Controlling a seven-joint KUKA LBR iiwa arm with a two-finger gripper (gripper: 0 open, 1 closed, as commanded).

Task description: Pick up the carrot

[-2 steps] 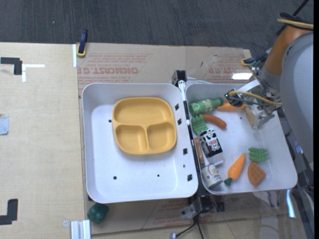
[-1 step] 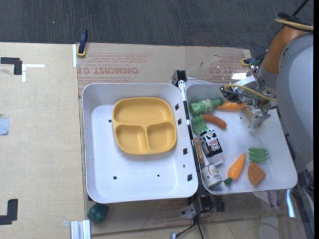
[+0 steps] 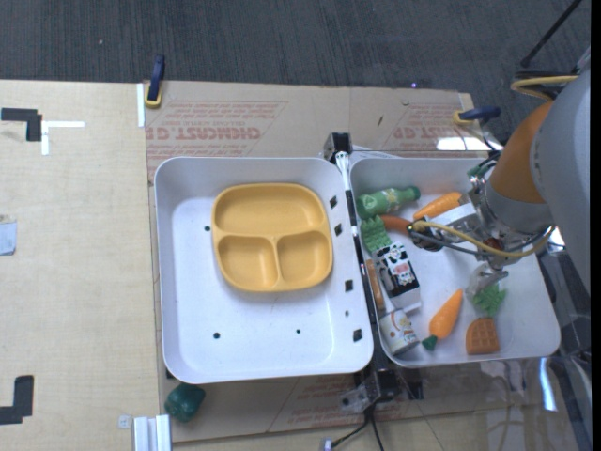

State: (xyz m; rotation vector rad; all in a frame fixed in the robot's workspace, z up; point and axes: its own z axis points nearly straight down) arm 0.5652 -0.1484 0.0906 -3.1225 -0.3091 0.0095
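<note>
Hovering over the right bin (image 3: 549, 332), carrot not yet taken.

We place the pincer (image 3: 490, 275) low in the right bin, under the orange-banded wrist and a tangle of cables; whether it stands apart or together we cannot tell. Just near of it sits a green leafy piece (image 3: 487, 298). The carrot (image 3: 447, 313) lies left and near of the pincer, apart from it, on the bin floor. Its long axis runs on a slant: thick end far-right, taper toward near-left, close by a white carton (image 3: 402, 330). We judge it a light, stiff, smooth toy, apt to slip; best gripped across the thick middle. An orange waffle-like piece (image 3: 482, 337) lies right of it. A yellow divided plate (image 3: 273, 236) sits in the left bin (image 3: 188, 346).
</note>
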